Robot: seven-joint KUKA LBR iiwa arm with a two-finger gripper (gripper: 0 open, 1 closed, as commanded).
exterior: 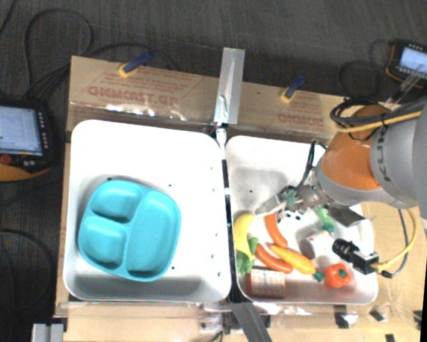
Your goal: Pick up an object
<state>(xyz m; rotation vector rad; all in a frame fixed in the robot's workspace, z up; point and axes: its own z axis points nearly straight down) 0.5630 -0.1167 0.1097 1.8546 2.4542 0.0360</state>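
The arm (384, 157) reaches in from the right, its orange band above the right bin (263, 164). The gripper (301, 200) hangs low over the middle of that bin, just above the heap of toy food. How far its jaws stand open cannot be told from here, and nothing can be seen held between them.

The objects lie in the near half of the right bin: a yellow banana (242, 227) against the left wall, an orange carrot (275, 229) just right of it, a longer orange carrot (295, 258) nearer, a red tomato (338, 275) toward the right, and a brown can (266, 283) on its side at the near wall.

The left bin (126, 147) holds a turquoise divided plate (129, 228).
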